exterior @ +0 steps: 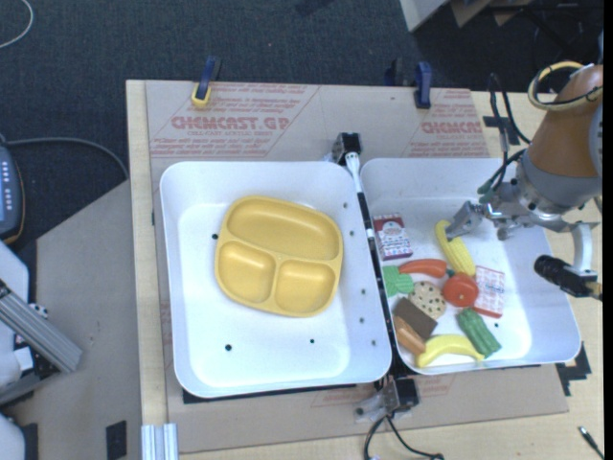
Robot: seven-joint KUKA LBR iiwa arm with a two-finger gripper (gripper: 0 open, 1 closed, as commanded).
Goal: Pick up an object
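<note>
From above, two shallow white bins sit side by side on a bench, their inner rims meeting along a dark strip. The left bin (187, 333) holds a yellow divided plate (279, 255), lying flat toward the upper centre; bare white floor runs around it, widest along the lower and left sides.

The right bin (551, 338) carries the toy food, crowded into its left and lower half. A small red-and-white carton (392, 237) lies near the dividing rim. Below it a green piece (397, 281) touches an orange-red carrot (422, 267). A corn cob (456, 252) lies slanted just right of the carrot, above a red tomato (460, 290), which touches a red-and-white packet (489, 289). Lower down sit a cookie (430, 302), a brown chocolate block (414, 315), a green cucumber (477, 333) and a banana (447, 352) near the bottom rim.

The gripper (469, 218) reaches in from the right over the upper part of the bin, its tip just above the corn cob's top end. Nothing sits between its fingers; how far apart they stand cannot be told. The bin's upper right floor lies open beneath the arm (565, 151).
</note>
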